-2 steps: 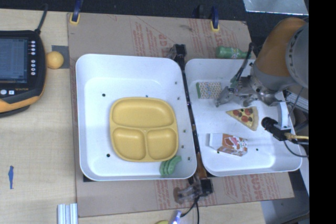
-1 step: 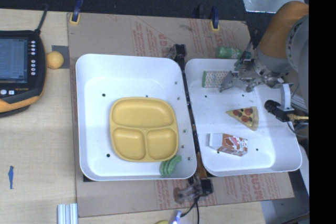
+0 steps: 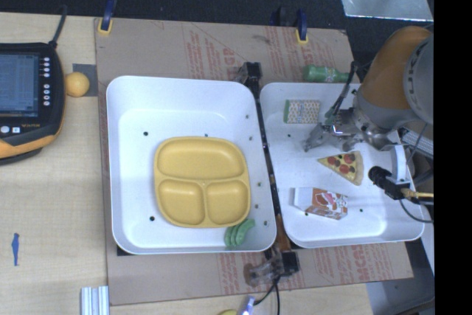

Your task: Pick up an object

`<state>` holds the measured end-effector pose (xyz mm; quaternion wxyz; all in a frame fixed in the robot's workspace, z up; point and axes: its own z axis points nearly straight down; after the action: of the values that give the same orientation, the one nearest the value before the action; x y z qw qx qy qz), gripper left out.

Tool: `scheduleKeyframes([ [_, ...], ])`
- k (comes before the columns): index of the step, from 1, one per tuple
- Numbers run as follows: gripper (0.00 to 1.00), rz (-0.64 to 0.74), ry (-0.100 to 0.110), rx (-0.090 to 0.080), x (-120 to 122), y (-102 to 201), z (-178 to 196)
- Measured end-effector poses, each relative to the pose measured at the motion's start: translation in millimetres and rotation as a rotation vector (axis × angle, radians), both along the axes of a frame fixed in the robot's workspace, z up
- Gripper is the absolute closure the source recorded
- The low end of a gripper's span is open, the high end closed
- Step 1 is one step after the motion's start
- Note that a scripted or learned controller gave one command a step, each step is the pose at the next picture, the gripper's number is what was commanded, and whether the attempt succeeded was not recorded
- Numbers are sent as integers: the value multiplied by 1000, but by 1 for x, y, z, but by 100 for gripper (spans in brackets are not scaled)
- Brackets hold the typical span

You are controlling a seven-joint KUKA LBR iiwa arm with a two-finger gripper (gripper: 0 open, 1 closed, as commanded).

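The right bin (image 3: 295, 232) holds a pizza slice toy (image 3: 344, 164), a white and red-brown carton (image 3: 320, 203) lying flat, and a small speckled green square packet (image 3: 302, 111). My gripper (image 3: 319, 139) hangs low over the right bin, between the green packet and the pizza slice, its dark fingers pointing left and down. Nothing shows between the fingers. The left bin (image 3: 125, 158) carries a yellow divided tray (image 3: 201, 181) and a green curved toy (image 3: 239, 234) at its front right corner.
The grey arm with its orange band (image 3: 394, 77) covers the right bin's far right corner. A green object (image 3: 323, 74) lies on the cardboard behind the right bin. A teach pendant (image 3: 26, 99) and a yellow ball (image 3: 77, 83) sit at the left.
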<state>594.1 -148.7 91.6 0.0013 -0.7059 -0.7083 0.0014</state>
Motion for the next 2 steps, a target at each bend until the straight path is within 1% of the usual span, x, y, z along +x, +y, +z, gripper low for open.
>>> scheduleKeyframes([
  [1,0,1,0,0,-32,-15,0],
  [2,0,1,0,0,-59,-43,0],
])
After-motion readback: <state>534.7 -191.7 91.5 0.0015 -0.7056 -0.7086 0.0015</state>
